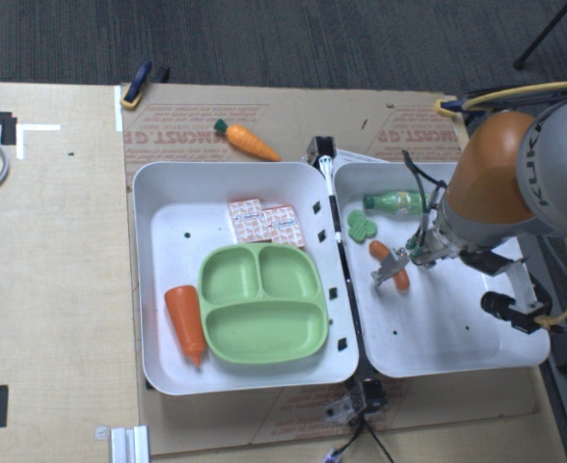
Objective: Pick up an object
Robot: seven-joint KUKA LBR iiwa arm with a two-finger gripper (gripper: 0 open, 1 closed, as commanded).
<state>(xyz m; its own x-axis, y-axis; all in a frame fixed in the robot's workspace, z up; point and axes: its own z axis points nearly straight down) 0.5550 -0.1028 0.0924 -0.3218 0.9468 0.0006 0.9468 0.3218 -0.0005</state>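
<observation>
Orange, small and likely light, hard plastic, the toy piece lies in the right bin, middle-right of frame, at my tool. Whether my tool is wide or narrow, I cannot tell. I'd grip across its short middle.

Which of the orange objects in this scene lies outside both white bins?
The toy carrot with the green top, lying on the cardboard above the left bin. The orange bottle lies inside that bin, and the small orange piece inside the right one.
</observation>
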